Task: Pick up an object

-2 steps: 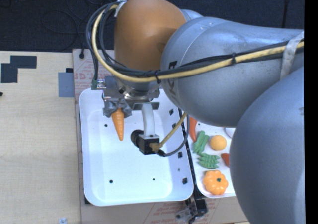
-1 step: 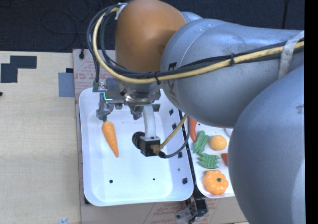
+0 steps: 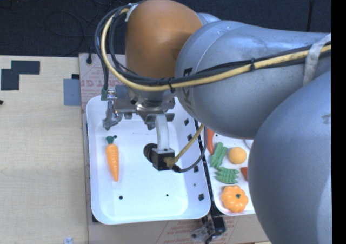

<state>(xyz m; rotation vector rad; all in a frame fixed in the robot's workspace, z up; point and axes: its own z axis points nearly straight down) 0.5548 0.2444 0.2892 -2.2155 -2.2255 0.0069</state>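
Observation:
An orange toy carrot (image 3: 112, 160) with a green top lies lengthwise near the left wall of the left white bin (image 3: 141, 215). My gripper (image 3: 141, 129) hangs low over the middle of that bin, under the orange wrist band, to the right of the carrot and apart from it. A black part (image 3: 159, 158) at the end of a pale piece sits just above the bin floor. Nothing shows as held. The arm hides the bin's back right part.
The right bin (image 3: 230, 211) holds a yellow-orange ball (image 3: 237, 155), green pods (image 3: 220, 157), a small orange pumpkin (image 3: 235, 198) and a red-orange piece (image 3: 209, 140); the arm covers most of it. A light wooden bench top (image 3: 38, 156) lies to the left.

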